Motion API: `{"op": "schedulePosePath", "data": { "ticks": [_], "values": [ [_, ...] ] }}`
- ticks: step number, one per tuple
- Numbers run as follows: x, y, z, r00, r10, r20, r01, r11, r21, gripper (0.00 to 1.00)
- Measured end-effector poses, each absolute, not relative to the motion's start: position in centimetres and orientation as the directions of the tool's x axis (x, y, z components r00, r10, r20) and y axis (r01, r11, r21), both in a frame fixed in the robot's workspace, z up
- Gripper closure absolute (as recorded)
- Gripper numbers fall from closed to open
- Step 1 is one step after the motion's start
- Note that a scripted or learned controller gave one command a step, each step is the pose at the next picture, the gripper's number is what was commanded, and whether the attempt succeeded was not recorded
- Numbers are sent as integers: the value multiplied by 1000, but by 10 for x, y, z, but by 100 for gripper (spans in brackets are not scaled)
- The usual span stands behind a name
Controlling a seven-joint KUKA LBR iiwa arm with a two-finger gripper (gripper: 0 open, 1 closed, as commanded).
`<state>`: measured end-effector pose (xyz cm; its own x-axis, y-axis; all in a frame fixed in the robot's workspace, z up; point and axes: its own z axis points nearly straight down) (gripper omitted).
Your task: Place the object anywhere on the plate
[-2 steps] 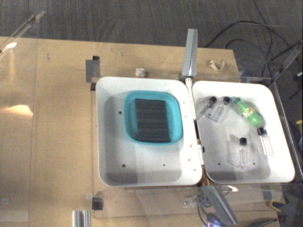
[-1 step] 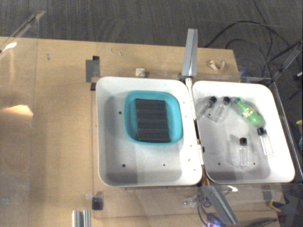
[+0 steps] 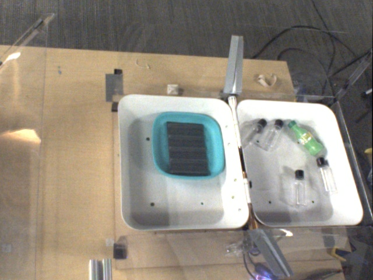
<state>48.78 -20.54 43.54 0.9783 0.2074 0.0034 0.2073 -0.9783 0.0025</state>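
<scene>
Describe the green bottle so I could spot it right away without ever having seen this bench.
Start at the two shallow white bins side by side and take the right-hand white bin, which holds a handful of small bottles. Near its far edge, towards the right, lies the green plastic bottle, on its side and pointing diagonally. It is the only coloured one: the clear black-capped bottles around it are colourless.

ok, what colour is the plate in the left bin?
Teal rim, with a dark ribbed centre; it shows clearly in the camera view.
</scene>
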Motion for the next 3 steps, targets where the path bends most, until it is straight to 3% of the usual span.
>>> {"op": "schedulePosePath", "data": {
  "ticks": [3],
  "values": [
    [488,-205,435,978,208,2,208,-978,3,0]
  ]
}}
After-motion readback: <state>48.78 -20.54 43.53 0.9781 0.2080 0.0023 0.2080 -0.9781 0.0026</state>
